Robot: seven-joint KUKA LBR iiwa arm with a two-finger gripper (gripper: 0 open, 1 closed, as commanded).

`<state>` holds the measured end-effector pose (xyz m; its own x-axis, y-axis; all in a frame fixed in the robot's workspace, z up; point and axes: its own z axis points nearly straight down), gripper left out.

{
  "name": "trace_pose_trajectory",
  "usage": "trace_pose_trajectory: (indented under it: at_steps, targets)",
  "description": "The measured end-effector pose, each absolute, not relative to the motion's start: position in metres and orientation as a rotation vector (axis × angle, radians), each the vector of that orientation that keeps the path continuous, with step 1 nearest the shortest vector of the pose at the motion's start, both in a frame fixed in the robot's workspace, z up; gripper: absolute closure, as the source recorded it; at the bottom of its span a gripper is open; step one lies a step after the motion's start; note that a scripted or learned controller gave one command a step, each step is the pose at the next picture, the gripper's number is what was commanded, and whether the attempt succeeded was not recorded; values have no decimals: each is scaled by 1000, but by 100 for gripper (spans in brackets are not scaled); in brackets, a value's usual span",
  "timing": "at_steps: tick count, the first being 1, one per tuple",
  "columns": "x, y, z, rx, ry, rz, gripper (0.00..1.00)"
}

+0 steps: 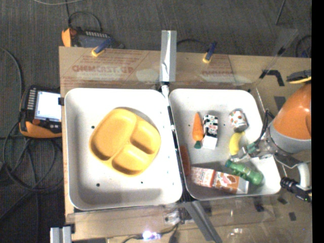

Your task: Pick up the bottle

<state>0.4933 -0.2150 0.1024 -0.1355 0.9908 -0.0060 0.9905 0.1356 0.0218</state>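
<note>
The green bottle lies on its side in the right bin, near that bin's front right corner, its length running slantwise from the middle toward the corner. The gripper sits just above the bottle's neck end, close beside it, with the grey and orange arm coming in over the bin's right edge. From this slant the gripper's tip is small and partly blurred against the bin floor; whether it is spread or closed, and whether it touches the bottle, cannot be told.

Just in front of the bottle, along the bin's front edge, lies an orange and white carton, flat on its side and nearly touching the bottle. Beside the gripper, toward the bin's middle, is a yellow piece like a lemon, and behind that a small red-spotted can. Nearer the left wall lie a black and white carton and a toy carrot, side by side.

The left bin holds a yellow divided tray, tilted across its centre.
</note>
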Motion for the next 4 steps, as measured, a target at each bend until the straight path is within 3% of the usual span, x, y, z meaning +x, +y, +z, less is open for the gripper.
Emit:
trace_pose_trajectory:
  at_steps: [1, 4]
  targets:
    - [493, -214, 101, 2054, 2357, 18, 0]
    - [498, -210, 94, 2320, 2103, 40, 0]
